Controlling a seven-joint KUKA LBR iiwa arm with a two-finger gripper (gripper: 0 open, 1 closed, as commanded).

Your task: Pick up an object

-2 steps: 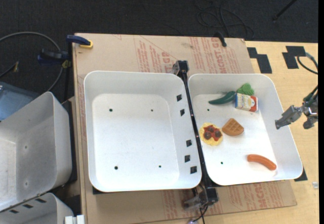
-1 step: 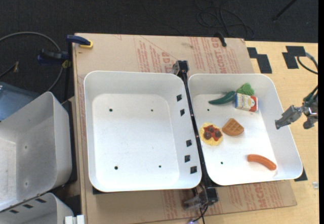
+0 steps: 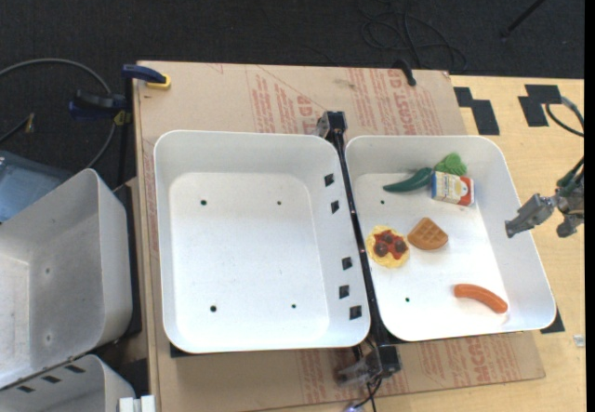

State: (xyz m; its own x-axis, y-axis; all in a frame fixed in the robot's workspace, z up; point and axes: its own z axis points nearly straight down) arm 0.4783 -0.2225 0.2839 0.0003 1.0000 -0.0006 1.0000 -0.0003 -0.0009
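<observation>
I judge the approach step: the pincer [image 3: 537, 213] hangs over the right bin [image 3: 528, 263] rim, its opening indiscernible. Next I need descent onto the sausage [image 3: 481, 297]

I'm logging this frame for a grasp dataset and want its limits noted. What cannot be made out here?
- The claw: in the camera view it sits at the right edge, small and blurred, so its opening cannot be judged; the arm is cut off by that edge.
- The small carton: its print is too small to read.
- The green leafy piece: partly hidden behind the carton.
- The round tart: its topping is too small to identify.
</observation>
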